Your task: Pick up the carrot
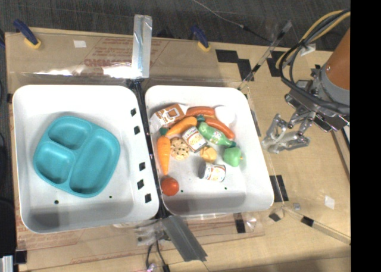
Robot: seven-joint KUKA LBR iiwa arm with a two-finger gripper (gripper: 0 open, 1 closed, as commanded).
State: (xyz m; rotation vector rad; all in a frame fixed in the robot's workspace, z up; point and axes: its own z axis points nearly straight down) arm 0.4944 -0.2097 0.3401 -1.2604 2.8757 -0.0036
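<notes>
Cardboard-covered bench (pixel 309 187) with two white bins side by side; left bin (pixel 24 146) has a teal divided tray (pixel 74 155), right bin (pixel 253 163) is packed with toy food. Carrot (pixel 163 153) lies along the right bin's left wall, orange, tapered, roughly lengthwise front to back, thick end toward the rear, tip pointing at a red tomato (pixel 169 185) just beside its front end. A cookie (pixel 178 149) touches or nearly touches its right side; sausages (pixel 208 119), a small can (pixel 214 172) and green pieces sit further right. Gripper (pixel 287 137) hangs outside the bins over the bench to the right, well apart from the carrot, nothing between its fingers; whether they are spread or closed I cannot tell, too small and cluttered. Step in hand looks like the approach, grasp not yet started. To do it well: come over the carrot's middle, line the fingers across its narrow width, and watch the bin wall on one side and the cookie on the other, since clearance looks tight. Smooth rounded plastic may slip, so grip mid-body, not the tip.
</notes>
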